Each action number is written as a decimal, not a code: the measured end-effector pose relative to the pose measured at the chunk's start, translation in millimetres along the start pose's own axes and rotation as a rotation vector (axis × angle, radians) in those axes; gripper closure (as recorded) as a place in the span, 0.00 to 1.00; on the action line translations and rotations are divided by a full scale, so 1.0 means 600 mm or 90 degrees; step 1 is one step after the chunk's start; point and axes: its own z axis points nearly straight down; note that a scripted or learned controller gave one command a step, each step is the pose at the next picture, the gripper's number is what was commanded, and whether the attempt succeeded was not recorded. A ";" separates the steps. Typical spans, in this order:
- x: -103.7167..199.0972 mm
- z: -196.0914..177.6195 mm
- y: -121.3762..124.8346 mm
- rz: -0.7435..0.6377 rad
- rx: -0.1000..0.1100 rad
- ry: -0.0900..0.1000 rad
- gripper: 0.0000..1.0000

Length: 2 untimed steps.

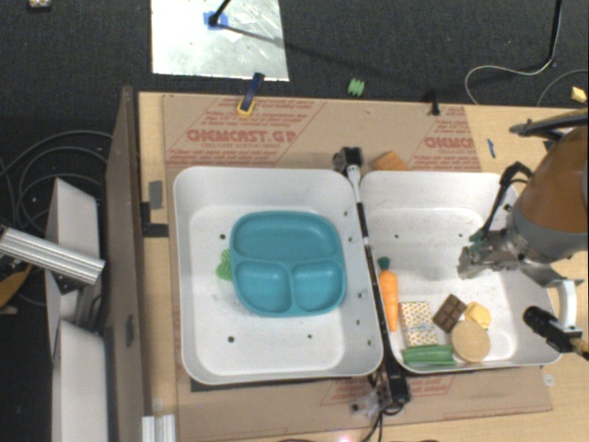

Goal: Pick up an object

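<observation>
So the tabletop has 2 shallow white bins side by side. The left bin just has a teal divided plate sitting in the middle of it, 3 compartments, with a little green thing poking out from under its left edge (can't tell what it is). All the pickable stuff is in the right bin, bunched along its lower edge: an orange carrot lying lengthwise right against the divider, a pale patterned square like a cracker just beside it, a green flat piece below that, then a brown chocolate-looking block, a small yellow chunk and a round tan cookie, those last 3 pretty much touching each other. The arm comes in from the right and the claw hangs over the bare middle-right part of that bin, just above the chocolate block and yellow chunk but not on either one. It's a greyish blur at this angle, so I honestly can't tell whether it's apart or together, and I don't see anything in it.
</observation>
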 end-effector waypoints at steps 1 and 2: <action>0.025 -0.073 0.087 -0.003 0.003 -0.001 1.00; 0.089 -0.013 0.028 -0.002 0.011 0.002 1.00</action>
